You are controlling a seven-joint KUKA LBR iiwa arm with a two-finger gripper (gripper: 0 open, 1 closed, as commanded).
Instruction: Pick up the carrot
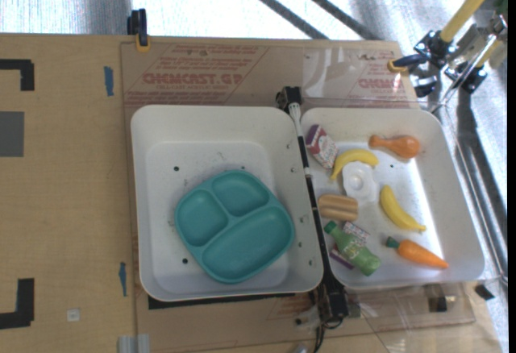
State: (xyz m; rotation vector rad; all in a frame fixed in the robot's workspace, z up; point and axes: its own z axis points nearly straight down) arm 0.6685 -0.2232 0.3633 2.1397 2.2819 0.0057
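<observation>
Carrot [417,253] lying flat in right bin [463,182], near its front-right corner, green top toward the green bottle [352,247], orange tip toward the bin's right wall, just below a yellow banana [398,209] and apart from it. Also in that bin: second banana [355,160], orange drumstick [397,145] at the back, tan bun [338,205], small carton [322,145] by the divider; in left bin [153,182], a teal divided plate [234,224]. Claw state: cannot tell.
</observation>
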